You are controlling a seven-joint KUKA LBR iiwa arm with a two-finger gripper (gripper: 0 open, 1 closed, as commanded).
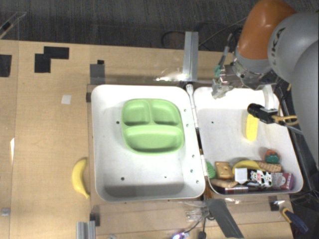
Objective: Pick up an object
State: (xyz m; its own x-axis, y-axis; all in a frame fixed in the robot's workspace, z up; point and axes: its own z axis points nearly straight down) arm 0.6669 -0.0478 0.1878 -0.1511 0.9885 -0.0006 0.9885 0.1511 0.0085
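My gripper [218, 90] hangs over the far left corner of the right bin [219, 133], above bare bin floor. A yellow oblong object [251, 127] lies by itself toward the right side of that bin, well away from the gripper. Along the bin's near wall sits a heap of small things: a tan cracker-like square [224, 171], a yellow banana [249, 164], a white box [240, 175], a black-and-white patterned pack [259, 178] and a red and teal toy [271, 157]. Nothing shows at the gripper's tip.
The left bin [107, 178] holds a green divided plate [151, 125]. A second banana [79, 177] lies on the wooden bench outside the left bin. A metal post [191, 54] rises behind the divider between the bins.
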